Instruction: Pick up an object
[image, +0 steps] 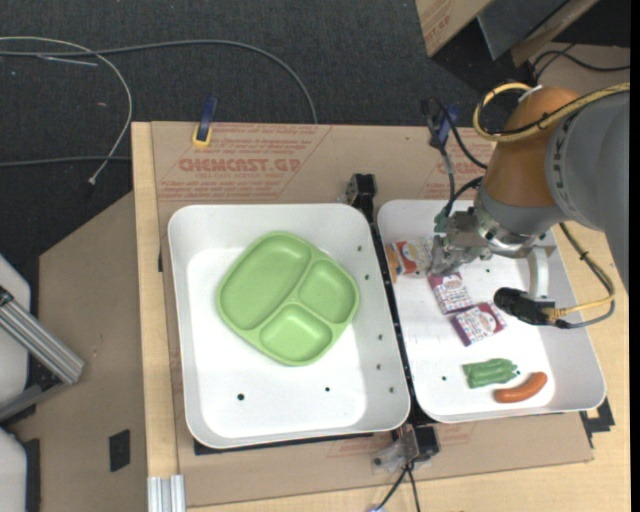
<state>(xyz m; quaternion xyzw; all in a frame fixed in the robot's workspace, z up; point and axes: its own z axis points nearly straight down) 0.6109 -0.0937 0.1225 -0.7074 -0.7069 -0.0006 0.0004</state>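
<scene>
Our gripper (452, 252) hangs low over the upper part of the right bin (575, 395), its tip just above a small pink-and-white packet (452, 293). From this slanted view we cannot tell whether it is spread or pressed together, because the wrist body covers the tip; nothing is visibly pinched in it.

We judge the step in hand to be the descent onto a target, most likely that pink packet. To do it well, we would centre the tip over the packet's middle, not its edge, and come straight down, since a flat packet lying on the bin floor gives little to pinch and can slide away. A second, purple-edged packet (476, 322) lies touching or just beside the first, so we keep clear of it to avoid dragging both.

Just left of the gripper an orange-and-white packet (404, 257) lies near the bin's inner wall. Further toward the front of the same bin sit a green toy pepper (489, 373) and, beside it, an orange sausage-like piece (521, 389). The left bin (200, 400) holds a green divided plate (288, 298).
</scene>
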